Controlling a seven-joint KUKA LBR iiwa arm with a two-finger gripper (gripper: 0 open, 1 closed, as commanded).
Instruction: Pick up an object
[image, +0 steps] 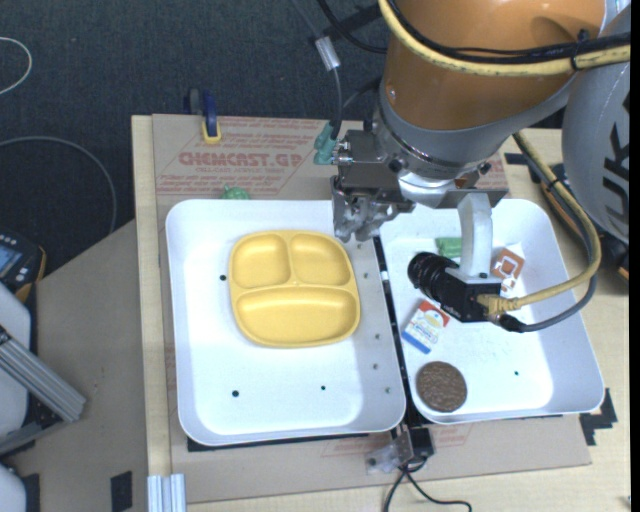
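Observation:
My gripper (356, 222) hangs over the far end of the rim where the two bins meet, just past the top right corner of a yellow divided plate (294, 288) that lies in the left bin (200, 380). In the right bin (560, 380) lie a small blue, white and red packet (424, 326), a brown round disc (441, 386), a green item (449, 245) and an orange and white card (508, 265). Nothing is seen held in the gripper.
The arm's big orange and grey body (480, 70) overhangs the far side of the right bin. A cardboard sheet (250, 155) lies under both bins. A small green scrap (235, 193) sits on it behind the left bin.

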